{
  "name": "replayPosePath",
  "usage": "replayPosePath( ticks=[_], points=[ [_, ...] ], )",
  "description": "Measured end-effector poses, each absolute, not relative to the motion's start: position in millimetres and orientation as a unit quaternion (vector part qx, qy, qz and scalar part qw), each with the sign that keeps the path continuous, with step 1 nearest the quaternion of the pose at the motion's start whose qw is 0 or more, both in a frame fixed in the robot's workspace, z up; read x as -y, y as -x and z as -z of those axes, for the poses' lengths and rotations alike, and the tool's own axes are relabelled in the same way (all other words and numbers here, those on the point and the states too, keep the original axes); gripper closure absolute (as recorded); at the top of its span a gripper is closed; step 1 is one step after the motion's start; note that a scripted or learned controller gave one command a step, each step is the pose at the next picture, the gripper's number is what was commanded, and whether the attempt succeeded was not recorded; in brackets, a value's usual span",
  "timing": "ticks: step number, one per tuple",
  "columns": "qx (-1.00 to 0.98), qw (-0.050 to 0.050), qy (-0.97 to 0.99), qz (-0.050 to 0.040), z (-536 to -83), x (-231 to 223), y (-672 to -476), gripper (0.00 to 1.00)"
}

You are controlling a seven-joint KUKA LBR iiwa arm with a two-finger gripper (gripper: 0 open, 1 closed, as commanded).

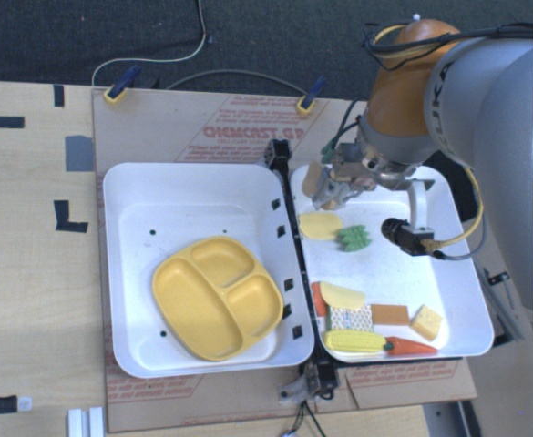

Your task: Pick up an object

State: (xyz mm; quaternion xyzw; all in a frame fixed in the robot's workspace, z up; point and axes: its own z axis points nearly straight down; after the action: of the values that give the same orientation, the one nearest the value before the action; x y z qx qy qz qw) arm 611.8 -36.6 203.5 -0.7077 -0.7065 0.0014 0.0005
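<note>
Your hand (325, 192) hung low at the right bin's (457, 271) far-left corner, just above the yellow piece (320, 226). Couldn't tell its opening or any hold. Nothing visibly lifted; grasp and lift looked left to do.

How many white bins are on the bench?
2. The left bin holds a yellow divided plate. The right bin sits right beside it, holds the toy food, and has the claw above its far corner.
</note>
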Motion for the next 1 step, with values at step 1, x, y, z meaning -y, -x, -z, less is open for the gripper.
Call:
replayPosePath(
  ticks=[1],
  points=[
    [0.707,0.001,0.707,-0.0018,-182.9,18.8,-595.5,1.0]
  ],
)
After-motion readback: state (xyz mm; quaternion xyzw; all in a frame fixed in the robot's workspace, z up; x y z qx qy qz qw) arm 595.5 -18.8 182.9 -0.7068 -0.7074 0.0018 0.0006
